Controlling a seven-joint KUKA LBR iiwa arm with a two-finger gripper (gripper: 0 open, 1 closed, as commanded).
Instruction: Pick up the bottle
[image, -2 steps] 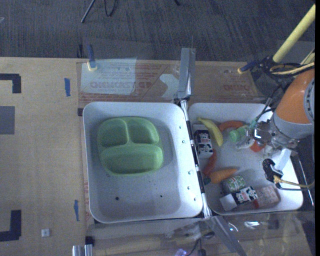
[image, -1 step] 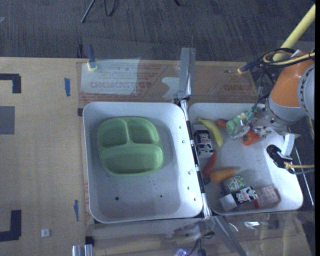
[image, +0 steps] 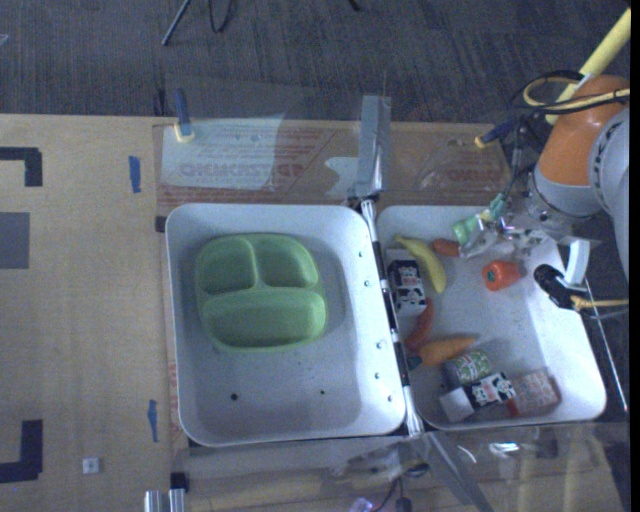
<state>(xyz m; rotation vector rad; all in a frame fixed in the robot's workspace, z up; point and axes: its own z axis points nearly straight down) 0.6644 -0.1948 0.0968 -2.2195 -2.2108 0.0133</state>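
A small pale green bottle (image: 467, 228) lies at the back of the right bin (image: 590, 400), with a red end pointing toward the banana. My gripper (image: 503, 228) hangs just to the right of the bottle, close over the bin's back edge, below the grey wrist and its orange band. Metal parts of the gripper hide where it meets the bottle, so contact is unclear.
The right bin also holds a banana (image: 425, 262), an orange-red piece (image: 503, 274), a black-and-white carton (image: 404, 285), a red chili (image: 424, 322), a carrot (image: 447, 348), a green can (image: 467, 366) and two small boxes (image: 500, 393). A green divided plate (image: 262, 291) lies in the left bin (image: 290, 415).
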